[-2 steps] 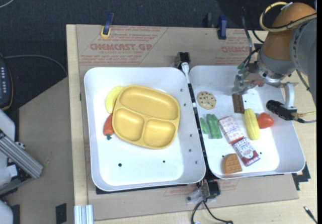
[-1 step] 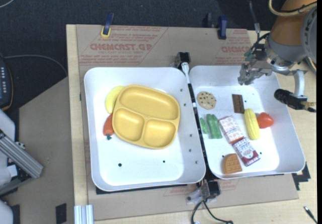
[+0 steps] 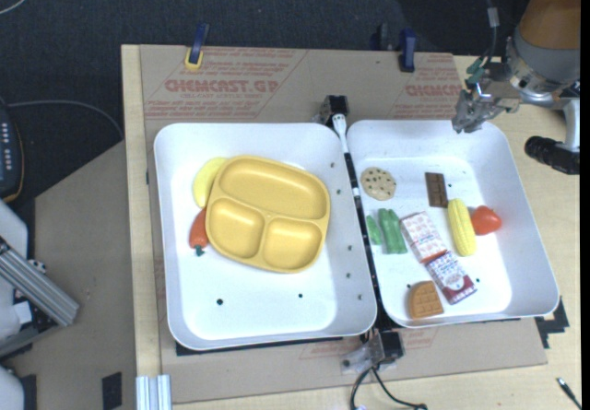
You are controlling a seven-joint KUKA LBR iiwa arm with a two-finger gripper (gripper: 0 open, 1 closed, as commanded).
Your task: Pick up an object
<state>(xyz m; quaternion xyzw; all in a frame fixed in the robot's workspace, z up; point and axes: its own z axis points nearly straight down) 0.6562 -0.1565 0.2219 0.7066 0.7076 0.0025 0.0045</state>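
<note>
parked above the far right corner of the right bin (image 3: 516, 159), well clear of the cluttered floor below: the gripper (image 3: 472, 115), hanging from the grey arm with its orange band (image 3: 551, 21). too small and too blurred to tell whether apart or together; nothing visible between the tips, so judged empty-handed, with no object lifted yet.

strewn loosely across the right bin, likely as a choice of targets: a round cookie (image 3: 378, 182) near the inner wall, a small brown chocolate bar (image 3: 436, 189) toward the back, green beans (image 3: 387, 231) beside a red-and-white packet (image 3: 423, 235), a second packet (image 3: 450, 275) touching it toward the front, a cracker (image 3: 425, 299) at the near edge, and a corn cob (image 3: 461, 227) lying against a red tomato (image 3: 486, 220) on the right. chocolate bar nearest the gripper, standing apart from its neighbours, so probably the easiest pick; corn and tomato pressed together, harder to take singly.

filling the middle of the left bin (image 3: 175, 215): a yellow divided tray (image 3: 267, 213), resting partly over a yellow banana-like piece (image 3: 206, 180) and a red-orange carrot-like piece (image 3: 199, 231) at its left edge, both half hidden and awkward to reach.

holding the cardboard sheet (image 3: 277, 76) flat to the bench at the back: a yellow clamp (image 3: 194, 51) and a blue clamp (image 3: 407, 47).
</note>
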